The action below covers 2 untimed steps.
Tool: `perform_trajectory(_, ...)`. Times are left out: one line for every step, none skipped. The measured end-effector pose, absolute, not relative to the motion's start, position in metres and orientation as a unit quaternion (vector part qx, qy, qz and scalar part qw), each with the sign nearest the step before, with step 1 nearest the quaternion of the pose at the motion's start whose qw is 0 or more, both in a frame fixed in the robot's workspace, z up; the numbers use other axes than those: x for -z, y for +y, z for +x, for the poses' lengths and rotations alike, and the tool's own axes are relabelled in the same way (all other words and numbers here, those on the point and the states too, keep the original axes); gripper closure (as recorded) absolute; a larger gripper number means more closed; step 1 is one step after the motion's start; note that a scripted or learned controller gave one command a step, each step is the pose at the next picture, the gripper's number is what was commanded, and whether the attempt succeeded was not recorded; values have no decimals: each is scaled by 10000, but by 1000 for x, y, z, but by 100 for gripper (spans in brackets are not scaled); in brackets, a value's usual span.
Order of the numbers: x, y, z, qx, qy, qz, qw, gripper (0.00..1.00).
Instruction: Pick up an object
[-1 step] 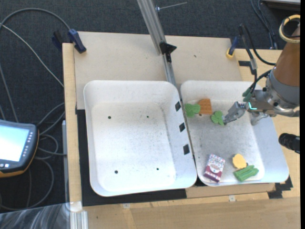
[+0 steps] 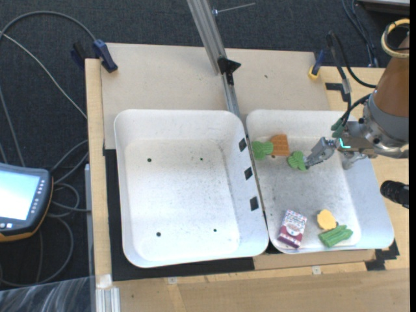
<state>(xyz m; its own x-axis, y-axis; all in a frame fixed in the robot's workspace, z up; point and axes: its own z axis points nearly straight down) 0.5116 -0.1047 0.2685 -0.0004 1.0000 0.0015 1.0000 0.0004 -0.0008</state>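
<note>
In the right bin (image 2: 364,194) lie several small objects. A green piece (image 2: 262,149) and an orange-brown block (image 2: 281,145) sit together near the bin's upper left. Another small green piece (image 2: 298,161) lies just right of them. My gripper (image 2: 334,157) hovers over the upper part of this bin, open, with bare bin floor between its fingers. Its left finger (image 2: 317,153) ends right beside the small green piece; I cannot tell whether they touch. A pink and purple packet (image 2: 293,228), a yellow piece (image 2: 326,219) and a green ridged piece (image 2: 335,235) lie near the front edge.
The left bin (image 2: 130,174) stands beside the right one, with a raised divider wall between them. A metal pole (image 2: 207,25) slants down to the bench behind the bins. Blue and yellow clamps (image 2: 104,54) hold the bench's far corners.
</note>
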Motion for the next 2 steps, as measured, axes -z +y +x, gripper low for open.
perform_trajectory(-205,-105,510,-21,-7068,-7074,41,0)
perform_trajectory(-142,-105,507,-23,-7068,-7074,45,0)
